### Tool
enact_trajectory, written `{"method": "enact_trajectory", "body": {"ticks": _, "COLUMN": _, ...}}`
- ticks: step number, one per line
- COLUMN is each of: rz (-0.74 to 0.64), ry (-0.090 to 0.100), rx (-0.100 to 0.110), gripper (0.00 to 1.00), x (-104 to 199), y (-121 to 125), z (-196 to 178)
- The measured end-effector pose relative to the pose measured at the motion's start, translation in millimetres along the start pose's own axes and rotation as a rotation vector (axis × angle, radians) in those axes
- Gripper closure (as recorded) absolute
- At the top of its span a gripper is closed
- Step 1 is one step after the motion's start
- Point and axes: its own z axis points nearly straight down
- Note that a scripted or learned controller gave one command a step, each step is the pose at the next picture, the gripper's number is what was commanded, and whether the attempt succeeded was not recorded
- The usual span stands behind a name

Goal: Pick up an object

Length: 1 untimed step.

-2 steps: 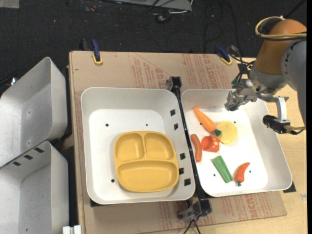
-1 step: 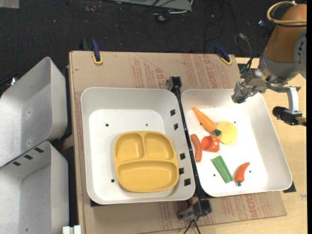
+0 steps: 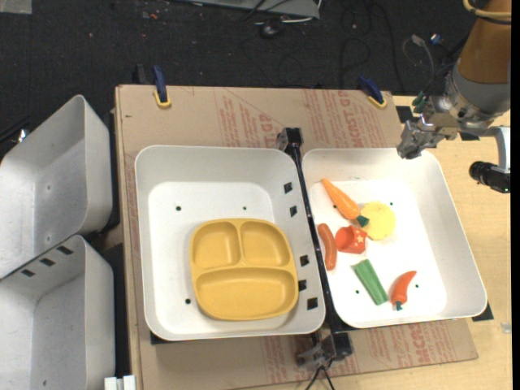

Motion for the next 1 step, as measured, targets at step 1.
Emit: {"method": "enact_trajectory", "body": {"ticks": 1, "rz": -0.004, "ry": 0.003, "rx": 0.006, "gripper": 1.00, "x": 54.6, "y": -15.3, "z": -6.9}}
